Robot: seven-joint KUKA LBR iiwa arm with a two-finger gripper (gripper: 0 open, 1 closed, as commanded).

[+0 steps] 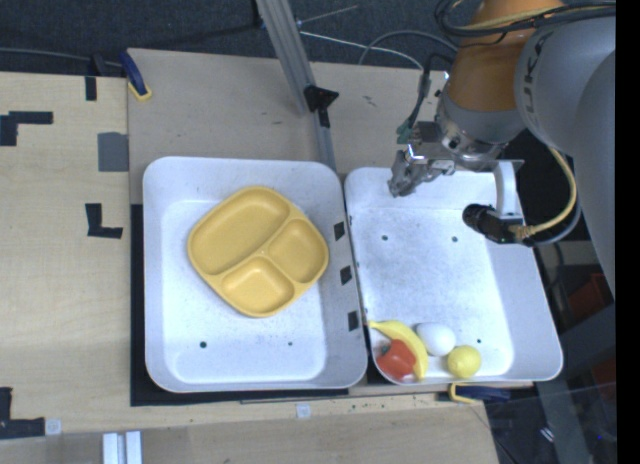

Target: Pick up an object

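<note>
Tan bench (60, 282) w/ 2 white bins, left bin (165, 252) & right bin (500, 292), side by side.

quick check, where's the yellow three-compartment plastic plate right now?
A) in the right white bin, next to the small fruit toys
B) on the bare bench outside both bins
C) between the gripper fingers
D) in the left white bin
D. The yellow three-compartment plastic plate lies flat on the floor of the left white bin, while the gripper hangs over the far edge of the right white bin.
</note>
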